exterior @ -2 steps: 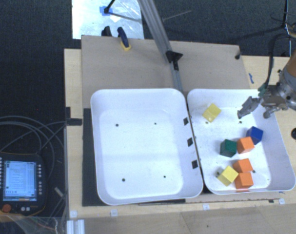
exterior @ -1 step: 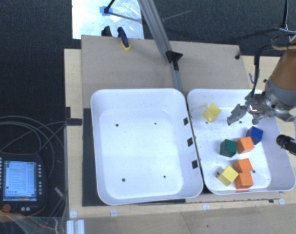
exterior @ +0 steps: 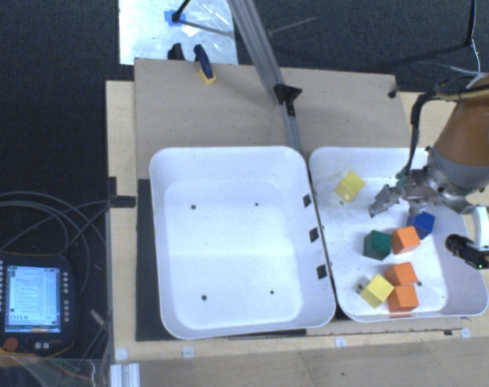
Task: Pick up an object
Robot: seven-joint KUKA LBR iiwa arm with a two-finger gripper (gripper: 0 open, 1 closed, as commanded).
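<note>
Tool (exterior: 391,200) over right bin (exterior: 341,297) | near blue cube (exterior: 424,223)

The left bin (exterior: 236,240) lies bare, giving free passage across its floor. In the right bin (exterior: 334,240), blocks crowd the near right part: green block (exterior: 377,244), orange blocks (exterior: 404,285), a yellow block (exterior: 377,290). Another yellow block (exterior: 350,186) stands apart, open floor around it.

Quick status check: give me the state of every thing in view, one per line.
Claw: over right bin, nothing visibly held.
Upper yellow block: tilted, lying alone.
Blue block: beside upper orange block.
Green block: touching that orange block.
Lower yellow block: against two orange blocks.
Left bin: holds no blocks.
</note>
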